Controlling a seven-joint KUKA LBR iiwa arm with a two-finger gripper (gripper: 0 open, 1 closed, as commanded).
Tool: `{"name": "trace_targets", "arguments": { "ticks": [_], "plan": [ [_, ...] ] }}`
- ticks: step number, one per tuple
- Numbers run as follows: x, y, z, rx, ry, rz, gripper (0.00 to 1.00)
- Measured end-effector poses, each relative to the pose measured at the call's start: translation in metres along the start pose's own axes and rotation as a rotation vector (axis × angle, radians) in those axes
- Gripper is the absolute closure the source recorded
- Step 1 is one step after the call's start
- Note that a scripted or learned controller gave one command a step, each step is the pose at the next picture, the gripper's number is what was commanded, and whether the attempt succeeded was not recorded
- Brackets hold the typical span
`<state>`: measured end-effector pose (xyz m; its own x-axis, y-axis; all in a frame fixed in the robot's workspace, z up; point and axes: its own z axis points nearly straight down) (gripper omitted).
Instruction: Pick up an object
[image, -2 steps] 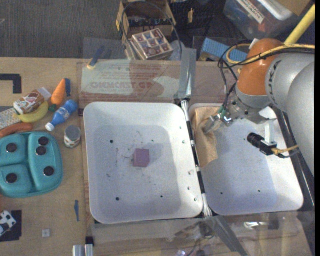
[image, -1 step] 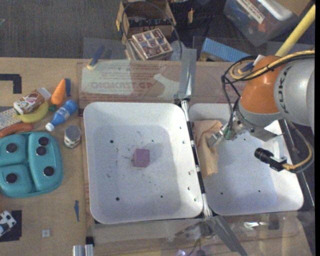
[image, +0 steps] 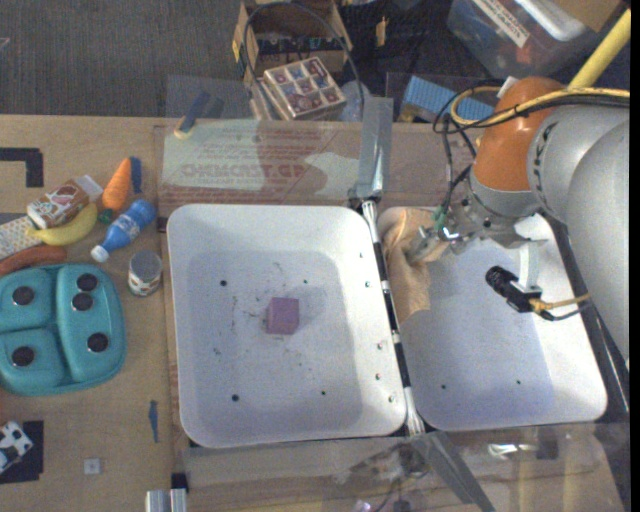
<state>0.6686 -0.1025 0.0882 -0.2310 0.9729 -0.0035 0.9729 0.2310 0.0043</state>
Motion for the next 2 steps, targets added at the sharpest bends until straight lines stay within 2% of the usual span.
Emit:
{"name": "trace_targets", "arguments": {
  "ticks": [1, 2],
  "plan": [
    [0.002, 0.002, -0.008, 0.0, 0.003, -0.004, 1.0],
    [0.006, 0.001, -0.127, 0.007, 0.002, 0.005, 1.0]
  ]
}}
